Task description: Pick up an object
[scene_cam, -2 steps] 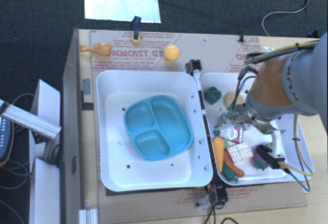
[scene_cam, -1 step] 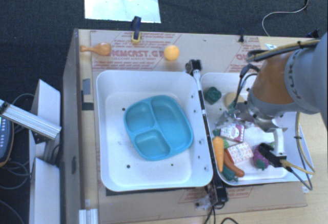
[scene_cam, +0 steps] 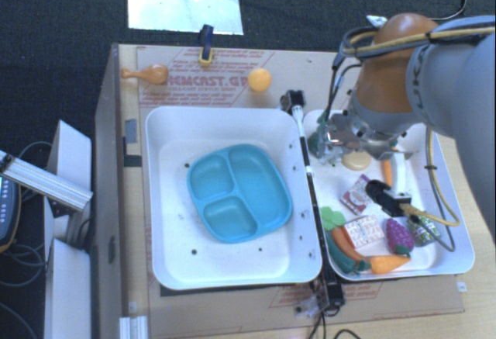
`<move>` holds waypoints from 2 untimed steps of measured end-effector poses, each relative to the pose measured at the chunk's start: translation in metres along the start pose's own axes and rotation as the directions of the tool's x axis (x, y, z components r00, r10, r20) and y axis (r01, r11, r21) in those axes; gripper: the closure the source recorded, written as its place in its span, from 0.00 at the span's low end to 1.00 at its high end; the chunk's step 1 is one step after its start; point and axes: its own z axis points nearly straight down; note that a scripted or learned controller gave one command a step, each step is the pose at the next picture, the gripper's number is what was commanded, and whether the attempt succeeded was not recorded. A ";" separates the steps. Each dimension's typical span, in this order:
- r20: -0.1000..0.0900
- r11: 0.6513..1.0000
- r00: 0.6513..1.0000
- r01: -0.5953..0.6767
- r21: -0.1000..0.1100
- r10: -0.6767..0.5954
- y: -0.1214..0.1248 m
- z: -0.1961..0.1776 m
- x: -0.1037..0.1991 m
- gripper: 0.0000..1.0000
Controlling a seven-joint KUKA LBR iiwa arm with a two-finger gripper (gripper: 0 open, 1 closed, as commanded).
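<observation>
So far, nothing looks picked up. Start at the blue plate point(scene_cam: 239, 191), which has three parts and lies in the middle of the left bin point(scene_cam: 167, 252). Up past the plate, on the brown tabletop point(scene_cam: 225, 70), sit a small orange ball point(scene_cam: 259, 80) and a tan toy point(scene_cam: 147, 74) shaped like a drumstick.

To the right of the plate is the right bin point(scene_cam: 457, 252), and this is where the toys are. Near its front lie a carrot point(scene_cam: 385, 263), a purple grape bunch point(scene_cam: 398, 236), a green piece point(scene_cam: 333, 218) and a small red and white packet point(scene_cam: 363, 233). A pale round piece point(scene_cam: 357, 160) lies farther back, right of the plate.

The claw point(scene_cam: 332, 142) hangs over the back of the right bin, just beside that pale piece. The big grey arm point(scene_cam: 457, 74) with its orange band covers much of it, so I cannot tell if the claw is open or closed. No toy shows inside it.

I think the job is only at the start. The claw has to go down on one toy, close on it and lift it up.
</observation>
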 end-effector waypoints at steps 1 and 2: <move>0.002 1.000 1.000 -0.002 0.002 0.002 0.033 0.001 -0.042 1.00; 0.002 1.000 1.000 -0.001 0.002 0.001 0.033 0.001 -0.041 0.00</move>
